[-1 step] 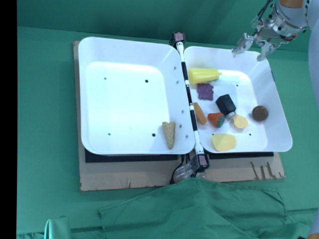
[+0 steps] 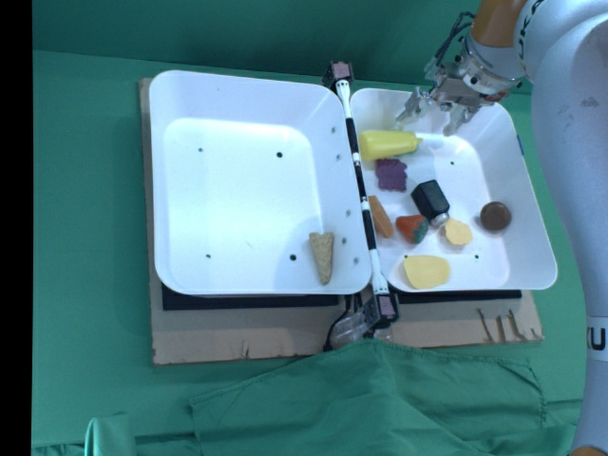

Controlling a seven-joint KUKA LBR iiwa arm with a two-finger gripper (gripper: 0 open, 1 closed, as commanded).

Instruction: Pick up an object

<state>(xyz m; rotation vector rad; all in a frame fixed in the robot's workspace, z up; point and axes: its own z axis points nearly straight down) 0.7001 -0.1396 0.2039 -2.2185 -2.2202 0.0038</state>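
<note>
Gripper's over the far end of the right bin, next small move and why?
Probably ease down and toward the divider onto the yellow wedge-shaped block. The gripper hovers with fingers spread and nothing between them, just beyond that block, which lies apart from the purple piece in the right white bin.

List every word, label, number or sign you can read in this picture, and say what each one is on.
None can be read.
The arm has a dark mark at its lower right edge, cut off by the frame and illegible.
The black bottle and yellow bottle in the right bin show no legible label.
</note>
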